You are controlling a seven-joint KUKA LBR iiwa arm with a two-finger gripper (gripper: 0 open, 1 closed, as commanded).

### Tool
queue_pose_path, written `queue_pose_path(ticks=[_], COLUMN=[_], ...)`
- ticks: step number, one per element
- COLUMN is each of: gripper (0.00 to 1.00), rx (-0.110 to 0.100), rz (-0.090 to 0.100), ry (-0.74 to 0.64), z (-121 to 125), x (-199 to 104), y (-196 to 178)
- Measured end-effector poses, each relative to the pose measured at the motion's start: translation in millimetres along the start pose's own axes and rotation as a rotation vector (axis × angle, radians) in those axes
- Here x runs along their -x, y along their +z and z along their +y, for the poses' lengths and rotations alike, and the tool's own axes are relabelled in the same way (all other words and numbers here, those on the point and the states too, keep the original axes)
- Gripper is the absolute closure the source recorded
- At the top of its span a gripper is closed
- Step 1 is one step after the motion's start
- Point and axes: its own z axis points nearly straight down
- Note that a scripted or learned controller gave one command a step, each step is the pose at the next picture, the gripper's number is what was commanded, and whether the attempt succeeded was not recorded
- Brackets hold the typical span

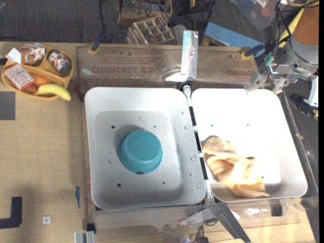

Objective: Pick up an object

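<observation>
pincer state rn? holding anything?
Pincer: above the far right corner of the right bin, nothing visible between it; open or closed cannot be told. Cloth lies in the bin.

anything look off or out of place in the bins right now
Nothing looks damaged or spilled. The teal bowl sits upside down near the middle of the left bin. The tan cloth lies crumpled in the right bin, bunched against its left wall and front edge. The hand is near that bin's far right corner.

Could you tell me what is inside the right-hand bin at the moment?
A crumpled tan cloth lies in the right bin, toward its front left corner. Whatever its folds cover cannot be seen.
</observation>
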Motion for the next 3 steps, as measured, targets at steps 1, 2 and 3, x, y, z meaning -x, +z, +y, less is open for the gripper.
queue_pose_path(ticks=[1,2,3], gripper=[0.00,0.00,1.00], rx=[0.000,0.015,0.019], rz=[0.000,-0.002,-0.001], ry=[0.038,-0.164,-0.156], z=[-107.1,-125.9,-125.5], x=[-19.8,-33.0,-29.9], y=[118.8,151.2,141.3])
